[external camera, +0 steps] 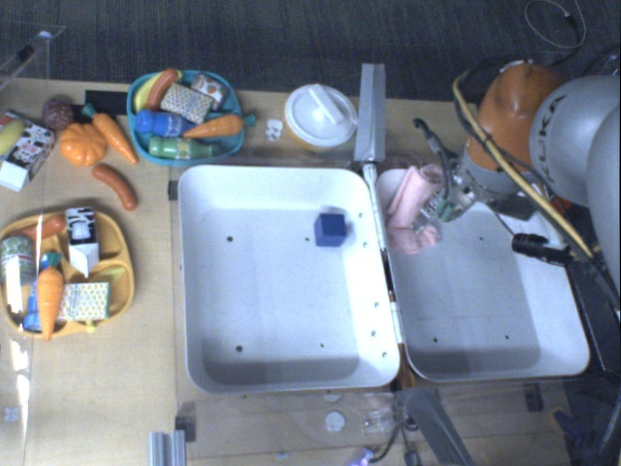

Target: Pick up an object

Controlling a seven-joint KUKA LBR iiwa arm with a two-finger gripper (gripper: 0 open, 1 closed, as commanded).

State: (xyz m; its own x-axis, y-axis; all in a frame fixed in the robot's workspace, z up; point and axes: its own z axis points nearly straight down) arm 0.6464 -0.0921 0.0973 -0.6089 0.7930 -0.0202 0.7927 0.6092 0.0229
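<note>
We see 2 white bins on the bench. The left bin (223, 289) holds 1 small blue cube (331, 228), lying toward 2 o'clock from the middle of this bin, apart from the walls. The right bin (495, 343) holds a soft pink object (408, 207), maybe a cloth or a plush piece, at about 10 o'clock in this bin, close to the dividing wall.

The arm (572, 134) reaches in from 3 o'clock, and the gripper (439, 209) is low over the right bin, just at the 3 o'clock side of the pink object, touching it or almost touching it. Whether the claw is apart, together, or clamped on the pink object, we cannot tell, because the tip is small and mixed with cables and with the pink shape.

For the task, we judge that the approach is made and the target is probably the pink object, since it is the thing beside the gripper. The pick itself is not proven: the object seems to rest on the bin floor and wall, not lifted. What is left is to secure the grasp and raise the object clear of the bin.

Outside the bins, at 9 o'clock on the bench, stand a yellow tray (114, 289) and a blue bowl (233, 142) with toy food, and a white lid (323, 113) at 12 o'clock
</note>
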